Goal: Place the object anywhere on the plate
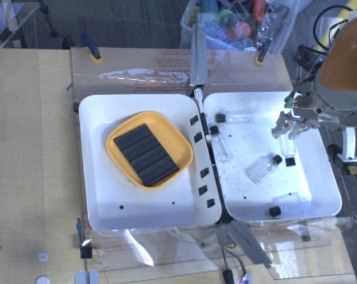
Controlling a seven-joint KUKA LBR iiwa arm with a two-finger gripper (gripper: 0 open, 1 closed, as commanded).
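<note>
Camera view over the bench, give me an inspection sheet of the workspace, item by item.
Surface: two shallow white bins, left bin and right bin, side by side on a wooden bench.
Job's things: yellow square plate in the left bin, bearing a black ribbed rectangular block; small clear plastic bottles with black caps lie in the right bin.
Clutter: clear tub of coloured toys behind the bins.
Grippers: gripper above the right bin, near its far right; nothing seen between its fingers.
Cables: black cables at the arm.
Surroundings: dark carpet.
</note>
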